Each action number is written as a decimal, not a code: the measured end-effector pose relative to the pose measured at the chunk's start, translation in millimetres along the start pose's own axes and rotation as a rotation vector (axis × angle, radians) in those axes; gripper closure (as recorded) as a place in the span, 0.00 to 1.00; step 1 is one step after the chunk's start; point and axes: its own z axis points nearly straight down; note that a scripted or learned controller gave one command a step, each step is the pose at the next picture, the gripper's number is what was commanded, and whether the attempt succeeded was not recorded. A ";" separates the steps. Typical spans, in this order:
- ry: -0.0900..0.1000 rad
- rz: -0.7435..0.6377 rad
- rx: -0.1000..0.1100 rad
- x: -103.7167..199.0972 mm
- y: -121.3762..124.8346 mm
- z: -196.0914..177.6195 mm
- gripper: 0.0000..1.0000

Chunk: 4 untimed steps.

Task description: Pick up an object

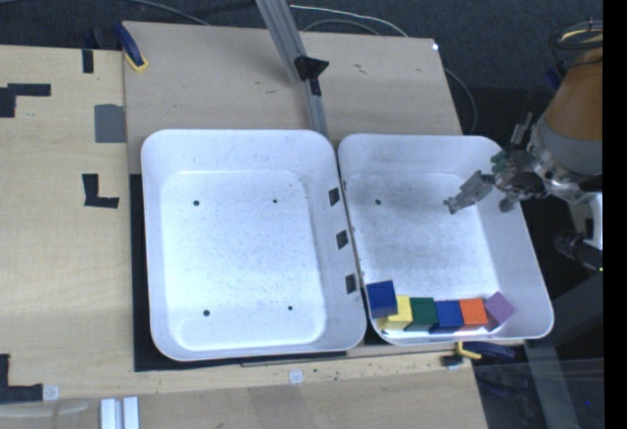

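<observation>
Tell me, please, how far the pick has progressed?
Done: nothing looks lifted; the blocks sit in a row along the right bin's near wall. In hand: the end effector hangs above that bin, away from them. Left: reach, grasp and lift one.

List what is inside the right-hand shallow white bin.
Along the near wall of the right-hand shallow white bin lies a row of small blocks: blue, yellow, green, blue, orange, purple. Their undersides are hidden.
</observation>
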 end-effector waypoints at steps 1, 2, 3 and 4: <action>0.000 -0.006 -0.010 62.8 45.6 -105.7 0.00; 0.000 -0.003 -0.009 170.0 69.7 -342.5 0.00; 0.000 0.000 0.010 188.5 -4.8 -229.7 0.00; 0.002 -0.005 -0.008 217.7 -64.6 -302.9 0.00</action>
